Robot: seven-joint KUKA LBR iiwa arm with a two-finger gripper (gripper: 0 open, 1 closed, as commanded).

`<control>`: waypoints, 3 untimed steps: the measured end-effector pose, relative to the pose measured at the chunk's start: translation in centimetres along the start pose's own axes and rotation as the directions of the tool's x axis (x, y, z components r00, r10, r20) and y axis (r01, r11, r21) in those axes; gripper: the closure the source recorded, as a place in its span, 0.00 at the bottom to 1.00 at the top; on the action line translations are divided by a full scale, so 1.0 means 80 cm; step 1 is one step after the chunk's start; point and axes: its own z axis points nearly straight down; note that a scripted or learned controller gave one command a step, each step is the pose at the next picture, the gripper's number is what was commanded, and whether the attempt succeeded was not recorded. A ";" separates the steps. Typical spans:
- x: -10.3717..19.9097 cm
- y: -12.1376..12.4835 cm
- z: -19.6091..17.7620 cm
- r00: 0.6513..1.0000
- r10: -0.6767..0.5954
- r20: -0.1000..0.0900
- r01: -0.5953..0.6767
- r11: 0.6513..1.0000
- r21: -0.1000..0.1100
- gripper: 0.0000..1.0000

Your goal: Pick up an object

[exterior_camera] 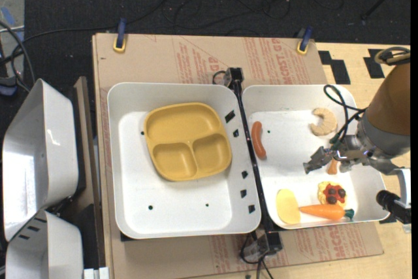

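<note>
My gripper [319, 161] hangs over the middle of the right bin [294, 96], reaching in from the right. A small orange piece [333, 168] shows just below it, and I cannot tell whether they touch. A red sausage [259, 140] lies at the bin's left side. Near the far wall rests a pale curved pastry [322, 121]. Along the near wall lie a yellow oval piece [287, 206], an orange carrot [321, 211] and a small yellow tart with red berries [332, 193].
The left bin [130, 206] holds a yellow divided plate [188, 140]. A black divider strip [247, 147] runs between the bins. Clamps and cables sit at the bench's far edge, and white containers stand off to the left.
</note>
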 end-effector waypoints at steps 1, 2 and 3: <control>0.005 0.007 0.077 1.000 -0.001 0.000 0.001 1.000 0.000 0.00; 0.005 0.007 0.101 1.000 -0.001 0.001 0.001 1.000 -0.003 0.00; 0.006 0.008 0.087 1.000 0.001 0.001 -0.001 1.000 -0.005 1.00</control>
